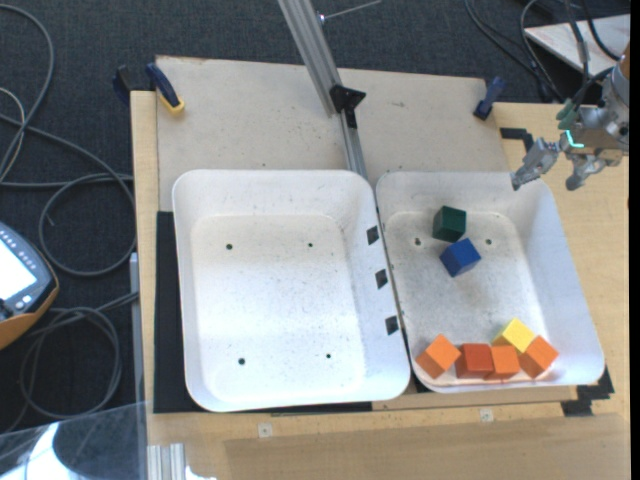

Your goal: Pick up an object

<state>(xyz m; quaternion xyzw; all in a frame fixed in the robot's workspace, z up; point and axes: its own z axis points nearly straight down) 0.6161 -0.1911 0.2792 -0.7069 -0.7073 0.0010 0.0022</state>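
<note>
With its two fingers spread and holding nothing, the claw (553, 167) hangs over the right bin's (570, 268) far corner, well apart from the green cube (450, 222) and blue cube (460, 257) (which touch), so a descent might nudge both aside.

No text, label, brand, number or sign can be read anywhere on the bench, the bins or the blocks.
</note>
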